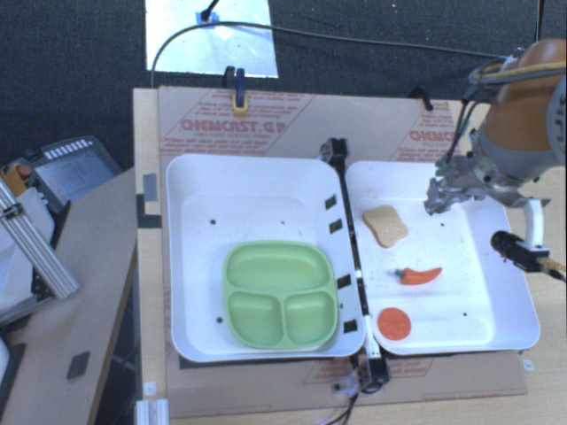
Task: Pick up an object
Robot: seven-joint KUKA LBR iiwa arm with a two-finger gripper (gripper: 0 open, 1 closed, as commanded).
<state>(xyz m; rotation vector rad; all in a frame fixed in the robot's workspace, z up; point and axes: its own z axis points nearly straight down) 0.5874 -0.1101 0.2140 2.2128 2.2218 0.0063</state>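
In the right bin point(505, 326) lie a tan bread slice point(385, 225), a red-orange chili pepper point(420, 275) and a round orange-red slice point(395, 323). My gripper point(440, 200) hangs over the far part of this bin, to the right of the bread and a little beyond it. It is small and dark against the bin, and no object shows between its fingers. The arm's orange band point(524, 104) rises at the upper right.
The left bin point(195, 193) holds a green divided plate point(279, 293) at its near side. A black divider point(347, 237) runs between the bins. A yellow clamp point(240, 104) sits on the cardboard behind, and grey equipment point(53, 202) stands at the left.
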